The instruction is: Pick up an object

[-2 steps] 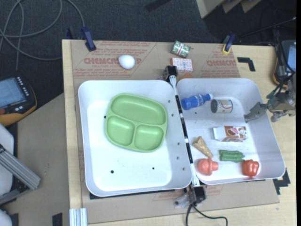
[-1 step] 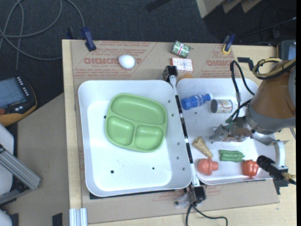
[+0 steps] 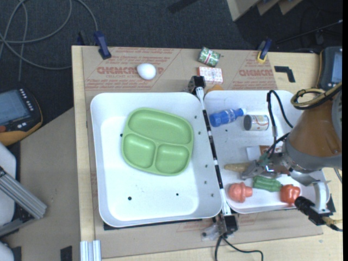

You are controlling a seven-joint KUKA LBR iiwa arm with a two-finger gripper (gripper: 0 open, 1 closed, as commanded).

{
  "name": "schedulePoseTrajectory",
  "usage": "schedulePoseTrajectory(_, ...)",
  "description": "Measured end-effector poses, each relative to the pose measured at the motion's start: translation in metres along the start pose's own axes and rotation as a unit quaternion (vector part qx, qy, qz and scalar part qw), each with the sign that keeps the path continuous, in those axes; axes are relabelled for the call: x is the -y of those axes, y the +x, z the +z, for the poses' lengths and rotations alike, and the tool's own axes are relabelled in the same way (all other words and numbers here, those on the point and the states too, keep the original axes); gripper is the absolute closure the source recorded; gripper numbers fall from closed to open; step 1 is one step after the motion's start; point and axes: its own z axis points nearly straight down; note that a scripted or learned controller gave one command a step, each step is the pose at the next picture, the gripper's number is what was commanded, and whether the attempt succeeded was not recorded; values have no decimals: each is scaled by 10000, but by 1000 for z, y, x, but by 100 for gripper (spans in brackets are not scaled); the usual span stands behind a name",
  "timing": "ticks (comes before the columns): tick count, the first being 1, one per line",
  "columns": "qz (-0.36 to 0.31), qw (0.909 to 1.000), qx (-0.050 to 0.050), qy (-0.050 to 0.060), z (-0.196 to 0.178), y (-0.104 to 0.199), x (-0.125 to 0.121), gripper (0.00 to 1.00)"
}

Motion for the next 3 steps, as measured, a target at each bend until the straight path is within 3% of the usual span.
schedulePoseTrajectory(1, -4, 10000, 9, -16, -1, -18, -36, 0)
schedulePoseTrajectory(2, -11, 10000, 1, -13, -1, 9, -112, 0)
schedulePoseTrajectory(3, 30, 9999, 3, 152, 0, 25, -171, 0)
